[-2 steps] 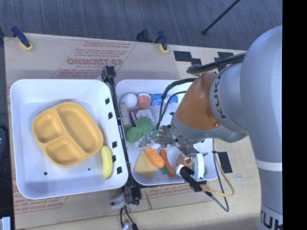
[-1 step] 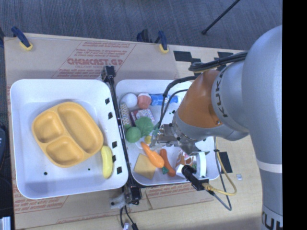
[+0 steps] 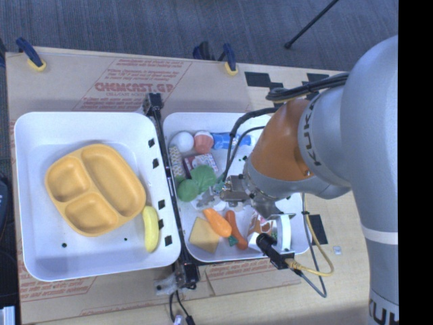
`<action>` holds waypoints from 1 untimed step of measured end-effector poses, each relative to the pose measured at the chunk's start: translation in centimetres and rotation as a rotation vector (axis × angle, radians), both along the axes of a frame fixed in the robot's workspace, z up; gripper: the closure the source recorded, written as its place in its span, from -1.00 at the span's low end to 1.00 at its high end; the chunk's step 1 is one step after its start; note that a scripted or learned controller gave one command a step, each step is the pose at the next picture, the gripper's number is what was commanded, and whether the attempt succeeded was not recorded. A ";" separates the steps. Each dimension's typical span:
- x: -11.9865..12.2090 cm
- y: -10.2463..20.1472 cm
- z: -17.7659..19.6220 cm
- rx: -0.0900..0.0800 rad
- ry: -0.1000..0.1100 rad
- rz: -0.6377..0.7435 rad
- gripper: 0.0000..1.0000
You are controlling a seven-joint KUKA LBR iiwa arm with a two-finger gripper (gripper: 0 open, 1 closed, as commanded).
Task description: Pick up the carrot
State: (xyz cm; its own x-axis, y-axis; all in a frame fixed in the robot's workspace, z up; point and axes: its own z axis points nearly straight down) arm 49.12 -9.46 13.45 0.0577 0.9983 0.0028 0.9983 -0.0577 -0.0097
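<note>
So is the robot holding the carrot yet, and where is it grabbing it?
It cannot be told. The gripper sits low in the right bin, just above the carrot, but the wrist hides its tips, and the carrot lies apart from it.

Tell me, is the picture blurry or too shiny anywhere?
In the camera view, the big grey arm close to the lens looks soft, the left white bin glares a little, and the carrot stays fairly clear with only faint shadows.

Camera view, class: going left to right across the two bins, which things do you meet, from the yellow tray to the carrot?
Yellow divided tray → banana → green vegetable → carrot
</note>
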 end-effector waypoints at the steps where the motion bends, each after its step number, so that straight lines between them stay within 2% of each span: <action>1: -0.2 -1.0 -4.3 -0.003 -0.005 -0.122 -1.00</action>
State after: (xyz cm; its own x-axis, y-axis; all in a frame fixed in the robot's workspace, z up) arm 48.92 -10.42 9.14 0.1790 0.9838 0.0007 0.9838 -0.1790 -0.0039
